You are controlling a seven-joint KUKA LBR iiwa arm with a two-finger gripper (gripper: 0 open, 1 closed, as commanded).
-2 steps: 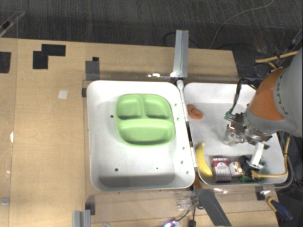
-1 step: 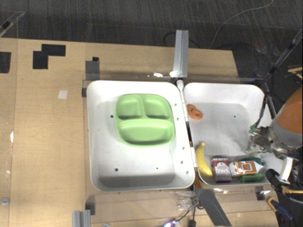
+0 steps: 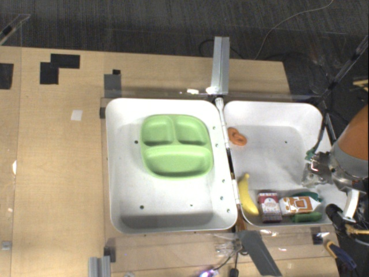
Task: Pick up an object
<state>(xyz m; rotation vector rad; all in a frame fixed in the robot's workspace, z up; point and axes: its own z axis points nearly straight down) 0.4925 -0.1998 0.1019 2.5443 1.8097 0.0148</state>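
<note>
The gripper (image 3: pixel 314 167) sits low at the right wall of the right bin (image 3: pixel 277 111); I cannot tell whether it is released or clenched, and nothing shows in its grasp. A banana (image 3: pixel 247 194) lies along the bin's left wall near the near-left corner. Just right of it, against the near wall, a dark red packet (image 3: pixel 268 205) touches an orange-and-white packet (image 3: pixel 298 204), with a green item (image 3: pixel 305 216) along the rim. A small orange object (image 3: pixel 236 136) rests by the left wall, farther back. The bin's middle and far part are open floor. In the left bin (image 3: pixel 124 172), a green divided plate (image 3: pixel 174 145) lies far of centre.
</note>
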